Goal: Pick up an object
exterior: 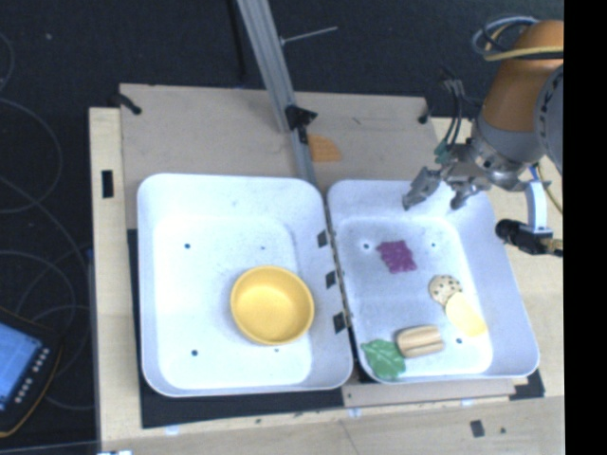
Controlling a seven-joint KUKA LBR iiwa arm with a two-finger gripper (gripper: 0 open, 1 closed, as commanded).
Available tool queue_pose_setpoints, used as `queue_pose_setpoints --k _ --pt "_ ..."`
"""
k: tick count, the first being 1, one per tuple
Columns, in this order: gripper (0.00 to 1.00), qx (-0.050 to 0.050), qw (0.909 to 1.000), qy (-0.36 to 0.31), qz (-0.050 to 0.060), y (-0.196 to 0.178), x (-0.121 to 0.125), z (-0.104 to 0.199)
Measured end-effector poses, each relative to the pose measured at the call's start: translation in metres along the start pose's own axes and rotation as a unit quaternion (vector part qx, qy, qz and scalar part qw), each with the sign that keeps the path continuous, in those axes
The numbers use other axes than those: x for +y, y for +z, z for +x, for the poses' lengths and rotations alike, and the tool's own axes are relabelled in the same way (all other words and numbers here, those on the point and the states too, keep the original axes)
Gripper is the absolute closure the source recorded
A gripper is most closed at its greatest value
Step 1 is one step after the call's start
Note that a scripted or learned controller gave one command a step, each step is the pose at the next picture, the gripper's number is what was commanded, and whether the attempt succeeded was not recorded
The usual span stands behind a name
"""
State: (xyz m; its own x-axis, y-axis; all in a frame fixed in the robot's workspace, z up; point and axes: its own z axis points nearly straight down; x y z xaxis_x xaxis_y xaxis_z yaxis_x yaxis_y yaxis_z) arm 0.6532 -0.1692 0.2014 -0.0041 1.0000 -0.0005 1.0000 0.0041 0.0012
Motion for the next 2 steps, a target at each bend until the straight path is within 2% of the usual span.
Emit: queue_pose_setpoints --k 1,2 --pt "0.0 -0.001 1.0 0.0 0.0 0.0 0.0 -0.001" --pt "0.0 -0.001 1.0 0.001 0.003 0.053 -0.008 0.006"
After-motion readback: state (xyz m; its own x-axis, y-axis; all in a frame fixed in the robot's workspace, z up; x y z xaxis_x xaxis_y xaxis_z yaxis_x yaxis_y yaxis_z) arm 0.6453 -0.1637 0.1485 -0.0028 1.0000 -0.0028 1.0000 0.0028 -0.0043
